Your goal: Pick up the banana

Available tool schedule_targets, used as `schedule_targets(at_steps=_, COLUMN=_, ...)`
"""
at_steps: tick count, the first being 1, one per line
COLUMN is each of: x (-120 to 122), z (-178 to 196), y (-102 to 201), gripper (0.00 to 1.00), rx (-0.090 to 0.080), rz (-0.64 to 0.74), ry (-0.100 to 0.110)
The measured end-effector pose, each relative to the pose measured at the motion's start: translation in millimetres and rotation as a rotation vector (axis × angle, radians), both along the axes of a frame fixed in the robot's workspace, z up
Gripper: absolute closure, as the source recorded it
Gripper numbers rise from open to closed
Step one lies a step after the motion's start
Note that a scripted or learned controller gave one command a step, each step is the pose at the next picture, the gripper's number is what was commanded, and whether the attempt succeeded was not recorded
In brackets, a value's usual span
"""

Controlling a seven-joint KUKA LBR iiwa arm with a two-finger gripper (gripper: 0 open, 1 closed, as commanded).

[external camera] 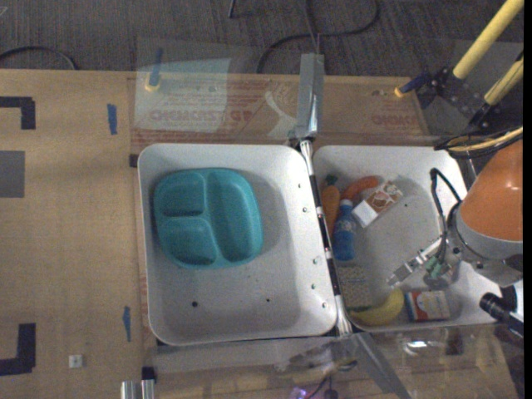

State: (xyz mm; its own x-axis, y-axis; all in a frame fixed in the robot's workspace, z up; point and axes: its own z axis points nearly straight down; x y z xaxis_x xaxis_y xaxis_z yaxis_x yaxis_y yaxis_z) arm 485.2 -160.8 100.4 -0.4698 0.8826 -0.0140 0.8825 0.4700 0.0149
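Closest up: grey arm with the orange band, reaching in from the right over the light wooden bench. Below that, two shallow white bins side by side, left bin holding just a teal divided plastic plate, right bin cluttered. Yellow banana lying flat against the right bin's near wall, close to the left corner, just beside a small red-and-white packet. Two-finger metal gripper hovering near the banana, up and to the right of it, not touching, nothing in its grasp. Can't tell how wide it's set from this angle, too blurry. Also a blue plastic bottle further back, well clear.

Looks like the approach step, grab not yet made. Next move probably needs a short shift toward the near-left corner, lining up across the banana's narrow width, then dropping straight down without clipping the wall or packet
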Motion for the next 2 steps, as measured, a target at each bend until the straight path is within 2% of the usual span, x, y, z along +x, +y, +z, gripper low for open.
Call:
schedule_targets(at_steps=1, x=-4.5, z=-11.3, y=40.7, gripper=0.00, rx=-0.003, rz=-0.140, ry=0.010)
schedule_targets(at_steps=2, x=34.8, z=110.0, y=23.6, gripper=0.00, rx=0.006, rz=-0.211, ry=0.015)
